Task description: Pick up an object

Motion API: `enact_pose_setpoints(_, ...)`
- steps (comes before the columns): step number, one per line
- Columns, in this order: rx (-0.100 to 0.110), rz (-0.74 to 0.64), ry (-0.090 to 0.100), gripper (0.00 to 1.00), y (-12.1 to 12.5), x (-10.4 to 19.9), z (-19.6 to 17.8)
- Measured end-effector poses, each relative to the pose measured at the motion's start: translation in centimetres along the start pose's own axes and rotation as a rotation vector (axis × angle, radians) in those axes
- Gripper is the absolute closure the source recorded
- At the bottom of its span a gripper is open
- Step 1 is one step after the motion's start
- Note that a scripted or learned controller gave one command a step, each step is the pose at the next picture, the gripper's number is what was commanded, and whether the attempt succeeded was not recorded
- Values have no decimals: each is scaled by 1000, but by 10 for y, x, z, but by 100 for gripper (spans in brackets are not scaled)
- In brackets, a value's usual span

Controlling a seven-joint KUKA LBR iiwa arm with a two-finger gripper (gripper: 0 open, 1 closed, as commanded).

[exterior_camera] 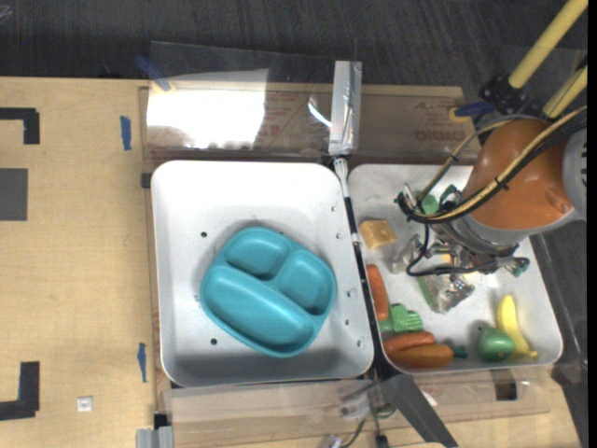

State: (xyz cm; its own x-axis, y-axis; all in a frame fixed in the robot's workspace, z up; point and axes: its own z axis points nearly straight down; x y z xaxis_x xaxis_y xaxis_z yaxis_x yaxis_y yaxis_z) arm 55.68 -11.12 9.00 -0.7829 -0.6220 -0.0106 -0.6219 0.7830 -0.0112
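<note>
My gripper (450, 271) hangs low over the middle of the right bin (373, 183), under the orange band of the arm (513, 180). Cables and the wrist cover most of it. Right beneath it lies a small green and silvery item (446, 293), and I cannot tell whether the gripper touches it. Around it in the same bin lie a tan block (378, 233), an orange carrot (377, 290), a green toy (404, 320), a red-orange sausage (418, 348), a green pear-like fruit (495, 343) and a yellow banana (510, 318).
The left bin (177, 250) holds a teal divided plate (269, 289). A ridge where the two bins meet (354, 250) runs just left of the carrot. A cardboard wall (410, 119) backs both bins. Yellow rods (550, 35) slant in at the top right.
</note>
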Motion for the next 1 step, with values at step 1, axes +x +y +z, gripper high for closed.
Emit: enact_pose_setpoints(1, -2, -74, -3, 0, -15, 12, 1)
